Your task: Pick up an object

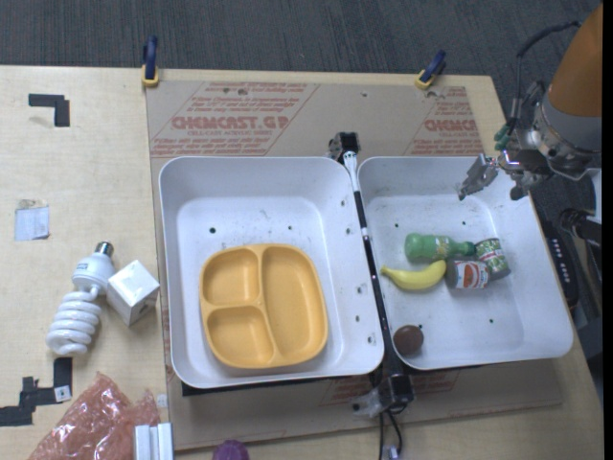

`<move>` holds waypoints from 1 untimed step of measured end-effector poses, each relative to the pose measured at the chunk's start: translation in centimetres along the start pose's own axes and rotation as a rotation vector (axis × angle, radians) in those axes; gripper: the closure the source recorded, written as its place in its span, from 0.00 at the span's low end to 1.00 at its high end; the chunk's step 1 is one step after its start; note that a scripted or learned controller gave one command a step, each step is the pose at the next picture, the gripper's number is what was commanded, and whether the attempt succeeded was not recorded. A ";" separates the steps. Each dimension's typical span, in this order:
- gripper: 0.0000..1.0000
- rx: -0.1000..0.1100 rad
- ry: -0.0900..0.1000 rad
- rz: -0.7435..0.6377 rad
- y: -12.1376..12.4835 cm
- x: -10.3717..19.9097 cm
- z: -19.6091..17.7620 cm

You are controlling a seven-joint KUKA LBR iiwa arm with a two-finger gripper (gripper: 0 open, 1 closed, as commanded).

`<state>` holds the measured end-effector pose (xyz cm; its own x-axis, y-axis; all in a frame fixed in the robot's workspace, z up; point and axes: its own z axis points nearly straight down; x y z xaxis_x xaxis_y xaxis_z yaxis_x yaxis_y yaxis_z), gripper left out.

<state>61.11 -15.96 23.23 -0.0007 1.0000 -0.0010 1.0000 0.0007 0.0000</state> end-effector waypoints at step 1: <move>0.00 0.000 0.000 0.002 -1.3 -3.3 14.0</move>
<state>59.78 -19.23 9.27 0.0012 1.0000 -0.0005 1.0000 -0.0012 0.0003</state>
